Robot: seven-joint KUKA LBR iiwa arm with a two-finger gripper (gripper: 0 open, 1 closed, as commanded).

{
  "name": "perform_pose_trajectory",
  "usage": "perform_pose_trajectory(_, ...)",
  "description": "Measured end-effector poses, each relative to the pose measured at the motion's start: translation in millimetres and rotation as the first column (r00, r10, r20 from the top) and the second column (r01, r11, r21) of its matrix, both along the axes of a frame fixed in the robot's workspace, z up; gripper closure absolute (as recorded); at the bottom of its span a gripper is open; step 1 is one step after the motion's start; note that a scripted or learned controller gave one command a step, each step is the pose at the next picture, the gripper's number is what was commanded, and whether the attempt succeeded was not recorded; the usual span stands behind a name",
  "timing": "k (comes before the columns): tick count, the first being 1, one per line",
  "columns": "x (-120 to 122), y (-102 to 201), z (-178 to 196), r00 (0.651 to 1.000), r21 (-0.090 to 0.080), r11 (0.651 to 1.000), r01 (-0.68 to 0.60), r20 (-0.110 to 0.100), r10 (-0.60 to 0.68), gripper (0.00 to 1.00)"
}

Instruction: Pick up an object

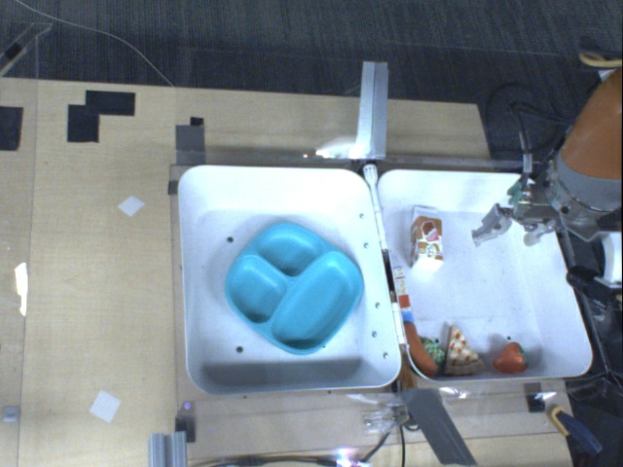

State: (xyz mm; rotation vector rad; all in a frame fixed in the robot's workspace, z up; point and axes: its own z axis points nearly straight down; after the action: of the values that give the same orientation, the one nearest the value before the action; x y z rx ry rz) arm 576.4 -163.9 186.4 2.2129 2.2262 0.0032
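On the pale wooden table (88, 290), the left bin (204, 358) carries a blue divided plate (292, 286) with three compartments, lying near the bin's middle. Just right of it, the right bin (487, 290) shares a central rim. A small carton (426, 238) with a brown and white print lies in this bin's upper left area. Along the near wall sit an orange carrot-like piece (421, 350) in the left corner, a pizza-slice toy (461, 348) beside it, and a red tomato-like piece (509, 358) further right. The gripper (512, 224) hovers over the upper right part of this bin, its fingers spread apart with nothing between them, well apart from the carton.
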Motion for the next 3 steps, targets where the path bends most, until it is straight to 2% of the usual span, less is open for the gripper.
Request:
perform_pose_trajectory(1,94,59,-34,0.998,0.0,0.998,-0.058,0.001,0.058,0.0)
perform_pose_trajectory(2,88,77,-99,0.997,-0.001,0.997,-0.078,0.004,0.078,0.0)
perform_pose_trajectory(3,90,78,-86,0.996,-0.003,0.997,-0.083,0.01,0.083,1.0)
